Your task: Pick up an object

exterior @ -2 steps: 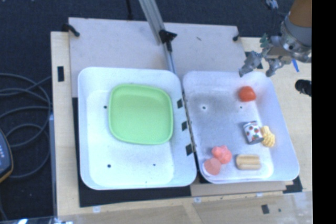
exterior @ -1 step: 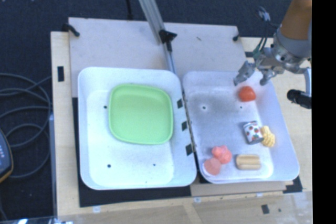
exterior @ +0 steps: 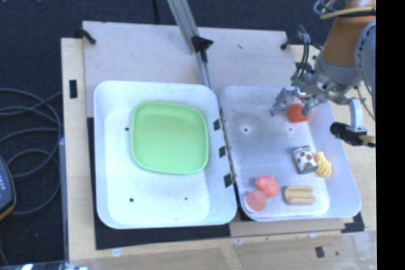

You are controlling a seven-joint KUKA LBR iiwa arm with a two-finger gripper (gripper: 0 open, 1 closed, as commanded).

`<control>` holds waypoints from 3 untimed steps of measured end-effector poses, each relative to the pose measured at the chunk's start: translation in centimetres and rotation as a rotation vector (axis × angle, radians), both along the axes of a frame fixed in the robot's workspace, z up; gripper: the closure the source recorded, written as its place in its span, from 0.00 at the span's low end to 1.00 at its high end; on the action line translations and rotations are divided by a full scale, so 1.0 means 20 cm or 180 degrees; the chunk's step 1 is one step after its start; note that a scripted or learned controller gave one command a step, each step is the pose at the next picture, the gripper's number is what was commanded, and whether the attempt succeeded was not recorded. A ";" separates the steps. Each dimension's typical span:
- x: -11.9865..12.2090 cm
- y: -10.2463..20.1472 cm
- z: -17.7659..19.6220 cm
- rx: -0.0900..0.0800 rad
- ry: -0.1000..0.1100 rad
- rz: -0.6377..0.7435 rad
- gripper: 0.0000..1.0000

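Observation:
My gripper (exterior: 292, 105) hangs at the far right of the right bin (exterior: 253, 136), open. One finger (exterior: 277, 105) slants down to the left. An orange-red round object (exterior: 297, 114) lies in the bin right beside that finger, partly under the gripper; whether the fingers touch it I cannot tell. Further forward in the same bin are a white cube with red marks (exterior: 304, 159), a yellow piece (exterior: 324, 165), two pink pieces (exterior: 267, 185) (exterior: 255, 200) and a tan bun-like piece (exterior: 299, 195).
The left bin (exterior: 114, 155) bears a green square plate (exterior: 170, 137). A metal pole (exterior: 177, 0) slants up from the back edge between the bins. Bare bin floor lies in the left half of the right bin.

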State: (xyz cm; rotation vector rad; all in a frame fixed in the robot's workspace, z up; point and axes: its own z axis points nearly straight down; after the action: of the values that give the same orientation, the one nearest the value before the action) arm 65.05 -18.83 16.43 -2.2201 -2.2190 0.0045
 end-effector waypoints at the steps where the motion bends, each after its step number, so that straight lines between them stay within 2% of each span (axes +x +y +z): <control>1: -0.02 0.01 -0.21 -0.0002 -0.0004 0.0000 0.00; 2: -0.02 0.00 -0.15 -0.0003 -0.0020 0.0001 1.00; 3: 0.02 0.04 0.09 -0.0001 -0.0028 0.0003 1.00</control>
State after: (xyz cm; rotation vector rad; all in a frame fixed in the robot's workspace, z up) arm 65.41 -18.13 18.24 -2.2237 -2.2246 -0.0052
